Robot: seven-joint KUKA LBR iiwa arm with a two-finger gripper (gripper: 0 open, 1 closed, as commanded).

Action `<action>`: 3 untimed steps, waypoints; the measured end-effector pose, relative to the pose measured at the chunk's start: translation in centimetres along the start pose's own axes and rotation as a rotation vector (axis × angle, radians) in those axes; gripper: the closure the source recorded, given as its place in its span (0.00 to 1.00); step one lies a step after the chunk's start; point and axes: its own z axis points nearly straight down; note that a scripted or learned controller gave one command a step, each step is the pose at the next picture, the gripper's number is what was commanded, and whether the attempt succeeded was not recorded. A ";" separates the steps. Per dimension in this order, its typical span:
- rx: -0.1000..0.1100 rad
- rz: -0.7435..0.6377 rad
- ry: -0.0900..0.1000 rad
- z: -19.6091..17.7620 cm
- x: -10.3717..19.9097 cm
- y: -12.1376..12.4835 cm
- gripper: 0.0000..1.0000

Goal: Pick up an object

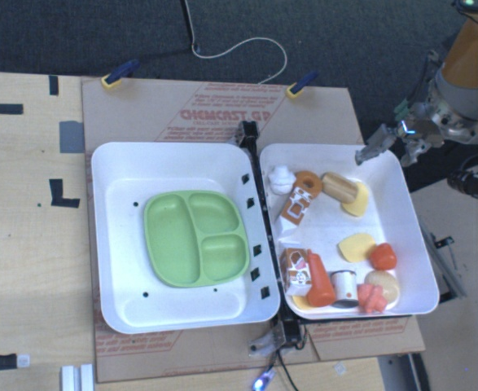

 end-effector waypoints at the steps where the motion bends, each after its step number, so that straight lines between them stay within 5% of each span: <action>1: -0.015 -0.007 0.000 -15.7 7.1 -6.5 0.00; 2: -0.003 -0.006 0.002 -17.7 12.6 -13.6 0.00; 3: 0.000 0.000 -0.001 -18.4 12.3 -13.3 1.00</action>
